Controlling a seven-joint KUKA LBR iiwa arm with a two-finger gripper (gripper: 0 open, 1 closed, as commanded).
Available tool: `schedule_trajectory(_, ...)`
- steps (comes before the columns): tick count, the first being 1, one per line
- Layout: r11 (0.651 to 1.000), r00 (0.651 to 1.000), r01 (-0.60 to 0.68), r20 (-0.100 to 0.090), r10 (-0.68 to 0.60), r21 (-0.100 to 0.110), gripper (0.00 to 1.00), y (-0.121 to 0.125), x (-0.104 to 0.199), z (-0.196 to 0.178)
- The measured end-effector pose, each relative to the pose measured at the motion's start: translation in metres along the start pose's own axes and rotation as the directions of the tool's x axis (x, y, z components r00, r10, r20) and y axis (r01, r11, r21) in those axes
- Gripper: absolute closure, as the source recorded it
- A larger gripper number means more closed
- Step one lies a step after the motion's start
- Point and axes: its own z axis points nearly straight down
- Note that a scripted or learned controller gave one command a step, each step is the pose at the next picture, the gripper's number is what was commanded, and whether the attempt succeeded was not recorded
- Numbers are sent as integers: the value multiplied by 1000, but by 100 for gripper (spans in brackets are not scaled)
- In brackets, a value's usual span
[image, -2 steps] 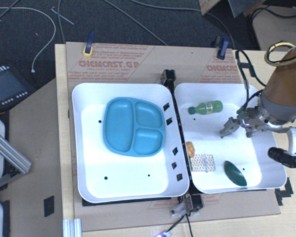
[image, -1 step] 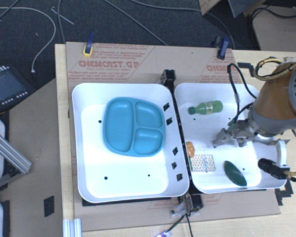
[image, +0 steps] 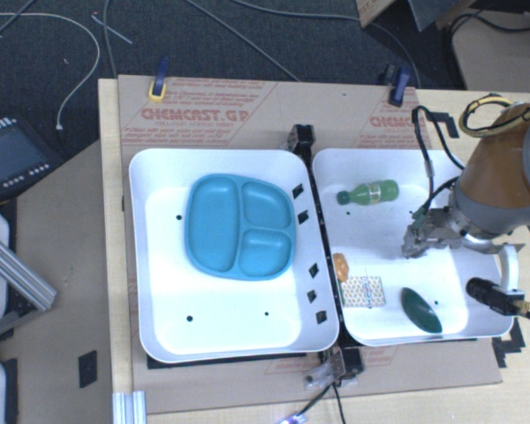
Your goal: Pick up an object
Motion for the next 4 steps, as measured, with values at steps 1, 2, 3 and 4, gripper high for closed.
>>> schedule_trajectory(1,1000,1000,1,3,-1,-4,100,-1,2,-43)
schedule_trajectory(2,1000,1000,1,3,-1,-4,100,1,-5,-89)
schedule_trajectory(3,1000,1000,2,3,-2,-5,100,-4,-4,-135)
schedule_trajectory(4,1000,1000,7,0,-7,-2,100,2,45,-141)
